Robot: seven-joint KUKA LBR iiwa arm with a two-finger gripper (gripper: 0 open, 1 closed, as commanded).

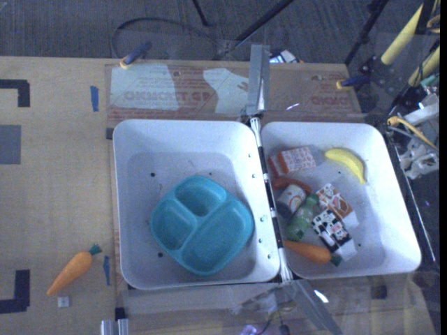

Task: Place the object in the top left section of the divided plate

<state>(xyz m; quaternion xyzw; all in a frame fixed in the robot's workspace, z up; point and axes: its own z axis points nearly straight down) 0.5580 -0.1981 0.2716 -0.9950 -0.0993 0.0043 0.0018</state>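
The teal divided plate [202, 223] lies in the left bin [133, 145], turned at a slant so its large section faces near right and its two smaller sections sit far and left; the right bin [391, 243] holds a yellow banana [347, 162] curving from far left to near right, an orange carton [294, 160], a cow-patterned box [330, 229], and a carrot [309, 252] lying left to right, green end pointing right.

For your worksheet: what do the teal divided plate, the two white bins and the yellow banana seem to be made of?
Teal divided plate: likely moulded plastic, one even colour, soft sheen.
White bins: probably plastic, smooth with rounded corners.
Yellow banana: looks like a plastic toy, uniformly coloured, though too small to be sure.
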